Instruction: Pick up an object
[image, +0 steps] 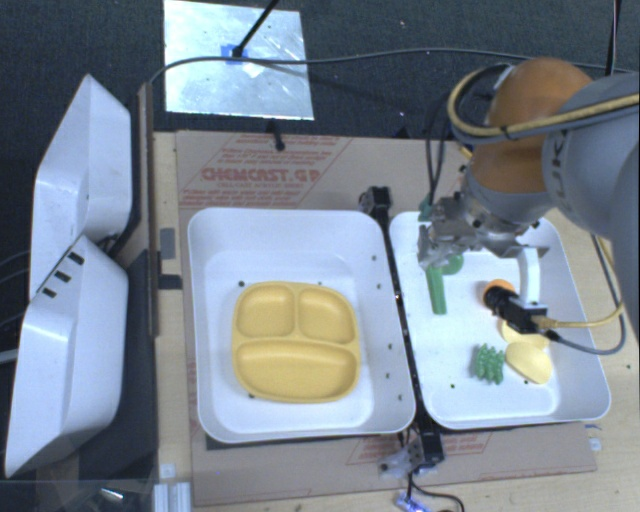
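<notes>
The right bin (575, 405) holds several small objects. A green stick (438, 291) lies near its left wall, pointing away from me. An orange piece (497, 293) sits at the bin's middle, with a green bumpy piece (488, 363) and a pale yellow piece (529, 359) nearer the front. My gripper (440, 252) hangs over the far end of the green stick and hides that end. Whether it touches the stick is unclear.
A yellow divided plate (295, 340) lies in the left bin (212, 300). The grey arm with its orange band (530, 100) covers the right bin's far right part. A black fitting on a yellow cable (518, 315) hangs by the orange piece.
</notes>
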